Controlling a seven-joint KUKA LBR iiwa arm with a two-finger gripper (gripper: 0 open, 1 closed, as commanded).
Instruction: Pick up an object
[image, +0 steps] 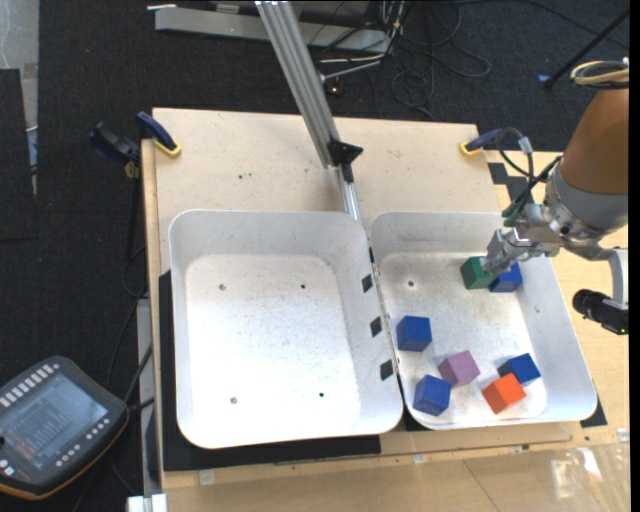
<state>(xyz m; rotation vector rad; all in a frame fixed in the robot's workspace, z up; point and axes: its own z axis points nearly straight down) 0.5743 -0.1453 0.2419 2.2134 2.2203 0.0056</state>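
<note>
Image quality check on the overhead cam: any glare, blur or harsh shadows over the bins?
Camera view: even, diffuse light, no hard glare on the white bins; shadows are soft under the blocks, such as the purple block. Focus is sharp across the bench; the gripper partly overlaps the green block, so its fingertips are hard to read.

left bin (200, 300) open, blocks (460, 368) seemingly crowd right

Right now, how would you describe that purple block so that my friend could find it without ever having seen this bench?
Look at the right-hand bin of the two white bins. Near its front edge lies a cluster of small blocks; the purple block sits in the middle of it, between a blue block to its lower left and an orange block to its lower right. It is the only purple one.
</note>
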